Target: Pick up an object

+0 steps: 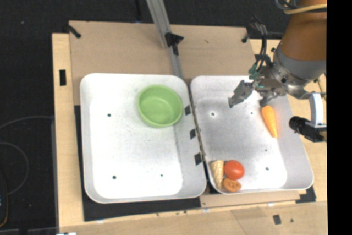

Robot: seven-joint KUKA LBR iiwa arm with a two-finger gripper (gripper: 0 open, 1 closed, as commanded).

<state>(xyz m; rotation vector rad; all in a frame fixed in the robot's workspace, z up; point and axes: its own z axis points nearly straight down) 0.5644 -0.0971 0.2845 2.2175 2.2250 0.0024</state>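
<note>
Camera view: gripper (254, 94) over right bin (220, 135), fingers spread wide, nothing between them. Carrot (269, 120) just beside, lower right. Tomato (234, 169), pale wedge (218, 171) and orange piece (232, 185) in near corner. Green bowl (159, 106) in left bin (110, 162).

A grey arm (300, 66) with an orange band above the wrist; dark metal end effector (254, 95); pale cables looped behind.

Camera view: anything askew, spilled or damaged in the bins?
Nothing stands out. Green bowl sits upright in the left bin. In the right bin, the carrot lies by the gripper; the tomato sits among other small food pieces at the near edge.
</note>
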